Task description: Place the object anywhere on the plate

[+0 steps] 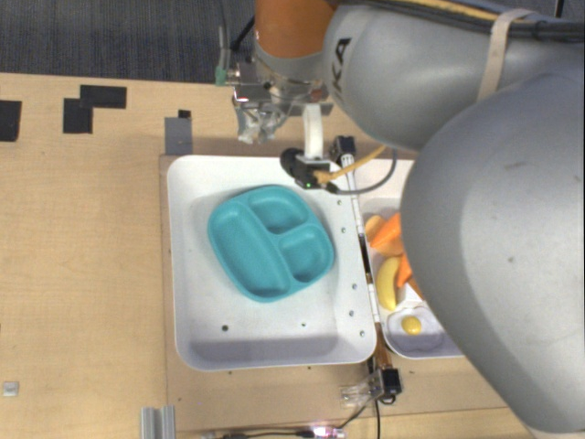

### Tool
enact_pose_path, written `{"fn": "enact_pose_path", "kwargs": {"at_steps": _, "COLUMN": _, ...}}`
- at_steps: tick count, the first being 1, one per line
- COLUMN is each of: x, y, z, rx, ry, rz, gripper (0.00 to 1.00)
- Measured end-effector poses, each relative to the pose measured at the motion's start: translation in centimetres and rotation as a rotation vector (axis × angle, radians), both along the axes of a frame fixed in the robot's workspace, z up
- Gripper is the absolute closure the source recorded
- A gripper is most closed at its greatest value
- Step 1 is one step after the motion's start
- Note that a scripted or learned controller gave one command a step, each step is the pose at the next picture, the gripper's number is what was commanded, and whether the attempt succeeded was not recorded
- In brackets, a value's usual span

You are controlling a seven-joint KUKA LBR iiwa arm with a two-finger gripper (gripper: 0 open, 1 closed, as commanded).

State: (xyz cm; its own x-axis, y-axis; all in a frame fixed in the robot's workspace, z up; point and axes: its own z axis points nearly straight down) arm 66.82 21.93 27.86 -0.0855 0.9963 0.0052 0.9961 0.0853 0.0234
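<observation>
Part of a brand name is seen in black capital letters on the grey arm (pixel 402 71), just below the orange band (pixel 291 12): the letters "KA" can be made out (the start of the word is cut off by the curve of the casing). No other text, number or sign can be read on the bench or the bins.
</observation>
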Motion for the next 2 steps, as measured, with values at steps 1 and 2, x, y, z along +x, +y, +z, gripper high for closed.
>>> {"fn": "enact_pose_path", "kwargs": {"at_steps": 1, "x": -2.67, "y": 1.05, "z": -8.32, "rx": -0.006, "ry": 0.026, "rz": -0.134, "gripper": 1.00}}
{"fn": "enact_pose_path", "kwargs": {"at_steps": 2, "x": -2.54, "y": 1.07, "z": -7.99, "rx": -0.005, "ry": 0.021, "rz": -0.133, "gripper": 0.00}}
